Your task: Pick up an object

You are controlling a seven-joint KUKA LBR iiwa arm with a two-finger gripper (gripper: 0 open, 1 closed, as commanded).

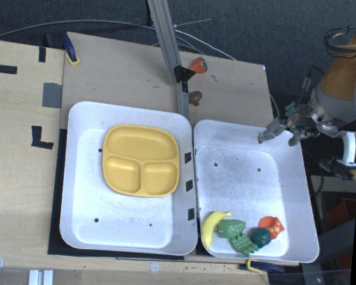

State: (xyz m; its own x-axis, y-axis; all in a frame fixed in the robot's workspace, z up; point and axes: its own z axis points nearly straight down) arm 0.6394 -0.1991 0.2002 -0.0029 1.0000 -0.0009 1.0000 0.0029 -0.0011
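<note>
Gripper (281, 134) over right bin (299, 182) far rim. Banana (212, 226), green toys (236, 235), orange toy (271, 225) at near edge — yellow tray (142, 160) in left bin (77, 179).

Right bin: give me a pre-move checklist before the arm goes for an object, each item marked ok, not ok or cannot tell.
1. Objects to pick lie in the shallow white right bin: ok. A yellow toy banana, green leafy toy and orange-red toy cluster at its near edge.
2. Targets well apart: not ok, they touch or crowd.
3. Two-finger gripper above the targets: not ok, it hangs at the bin's far right corner.
4. Gripper free of load: cannot tell.
5. Path along the bin floor free of obstacles: ok.
6. Yellow compartment plate clear of the work: ok, in the left bin.
</note>
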